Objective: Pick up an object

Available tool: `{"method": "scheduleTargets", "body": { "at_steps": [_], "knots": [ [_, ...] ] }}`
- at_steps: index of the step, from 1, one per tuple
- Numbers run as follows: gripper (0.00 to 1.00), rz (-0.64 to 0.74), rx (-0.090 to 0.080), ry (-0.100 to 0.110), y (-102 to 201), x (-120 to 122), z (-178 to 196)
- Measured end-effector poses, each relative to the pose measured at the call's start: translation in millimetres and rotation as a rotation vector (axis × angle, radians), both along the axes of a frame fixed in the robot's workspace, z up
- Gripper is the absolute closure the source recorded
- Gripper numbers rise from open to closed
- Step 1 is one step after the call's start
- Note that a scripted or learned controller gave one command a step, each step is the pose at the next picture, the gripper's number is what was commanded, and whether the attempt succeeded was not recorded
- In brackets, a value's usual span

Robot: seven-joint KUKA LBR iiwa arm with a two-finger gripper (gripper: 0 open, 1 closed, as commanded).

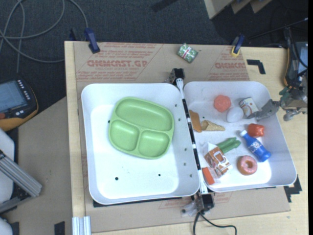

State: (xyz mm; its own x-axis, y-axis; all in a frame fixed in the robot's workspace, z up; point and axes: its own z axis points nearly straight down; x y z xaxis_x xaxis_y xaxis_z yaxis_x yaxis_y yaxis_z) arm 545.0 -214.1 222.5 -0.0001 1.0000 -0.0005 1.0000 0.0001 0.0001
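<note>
My gripper (262, 111) reaches in over the right rim of the right bin (279, 175), just right of a small white cup (247, 104) and a white egg shape (234, 114). Nothing is visibly held. Also in this bin are a red ball (222, 103), a red piece (255, 129), a blue bottle (256, 147), a doughnut (247, 165), a green vegetable (226, 144), a printed snack box (217, 160), an orange block (208, 175) and a cone-shaped wedge (208, 126).
The left bin (98, 180) holds a green divided plate (141, 127). A small green and white packet (187, 52) lies on the cardboard behind the bins. Blue clamps (91, 40) (237, 44) stand at the back edge. The arm's wrist (293, 102) hangs at the right.
</note>
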Motion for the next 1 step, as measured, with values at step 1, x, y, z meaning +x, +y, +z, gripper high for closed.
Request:
{"method": "scheduleTargets", "body": {
  "at_steps": [1],
  "knots": [
    [0.0, 0.004, 0.006, 0.0, -5.4, 21.2, -127.7]
  ]
}}
